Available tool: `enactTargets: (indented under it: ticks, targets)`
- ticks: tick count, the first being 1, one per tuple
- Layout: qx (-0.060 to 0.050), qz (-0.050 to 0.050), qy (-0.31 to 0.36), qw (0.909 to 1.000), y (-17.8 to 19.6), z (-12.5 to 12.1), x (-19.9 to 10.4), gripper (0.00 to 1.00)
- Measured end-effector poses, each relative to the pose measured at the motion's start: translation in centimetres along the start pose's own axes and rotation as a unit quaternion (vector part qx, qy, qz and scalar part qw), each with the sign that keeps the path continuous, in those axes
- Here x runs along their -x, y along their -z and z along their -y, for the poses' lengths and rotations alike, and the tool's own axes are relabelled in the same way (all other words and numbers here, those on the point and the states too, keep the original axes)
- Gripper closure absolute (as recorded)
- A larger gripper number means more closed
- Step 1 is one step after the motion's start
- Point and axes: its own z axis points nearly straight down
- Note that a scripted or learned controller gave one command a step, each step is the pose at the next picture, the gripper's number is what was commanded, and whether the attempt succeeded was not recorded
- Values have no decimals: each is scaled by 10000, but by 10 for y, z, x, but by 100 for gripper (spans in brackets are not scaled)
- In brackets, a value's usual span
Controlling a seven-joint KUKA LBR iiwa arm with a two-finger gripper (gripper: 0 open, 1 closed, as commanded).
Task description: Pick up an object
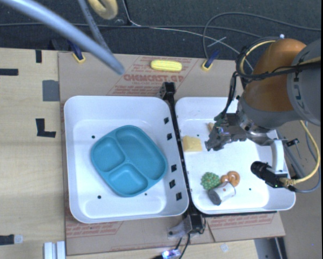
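My gripper [218, 140] hangs over the middle of the right bin [202, 108], dark fingers pointing down-left. A pale yellow block [192, 143] lies just to its left on the bin floor, near the divider. A small tan piece [210, 126] shows by the gripper's upper side. Toward the bin's front lie a green broccoli piece [209, 179], an orange ring-shaped toy [232, 177] and a grey cylinder [216, 195]. Nothing is visibly between the fingers.
The left bin [80, 109] holds a blue divided plate [129, 159]. A yellow object [166, 65] lies on the cardboard behind the bins. Black clips run along the divider between the bins. The arm's orange band [275, 72] sits over the right bin's far right.
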Motion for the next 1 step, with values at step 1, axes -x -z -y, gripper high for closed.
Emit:
enactTargets:
  ticks: [1]
  targets:
    - [-10,3,-7,10000,-14,-7,-54,100]
